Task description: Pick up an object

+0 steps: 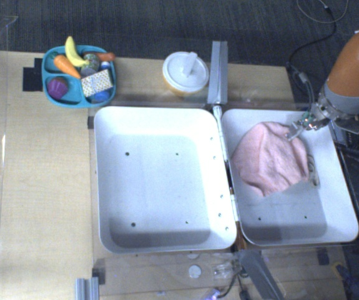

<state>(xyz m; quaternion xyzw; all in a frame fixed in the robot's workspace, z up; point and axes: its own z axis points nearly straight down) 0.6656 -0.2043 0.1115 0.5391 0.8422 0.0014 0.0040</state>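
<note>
The gripper hangs over the upper right part of the right bin, and the pink cloth begins right at its tip: the cloth's upper right corner lies touching or just under the tip, though contact cannot be made out. From there the cloth spreads away to the gripper's left and toward the camera, a rumpled heap whose longer run goes slantwise from that corner down across the bin's middle. Whether the gripper is parted or closed cannot be told at this size, and no fabric shows lifted off the floor of the bin. The coming move, as I judge it, turns on that corner being directly below the tool. Farther back, the arm reaches in low from the right, wrist bent down. Beyond the cloth, the left bin lies well apart.
</note>
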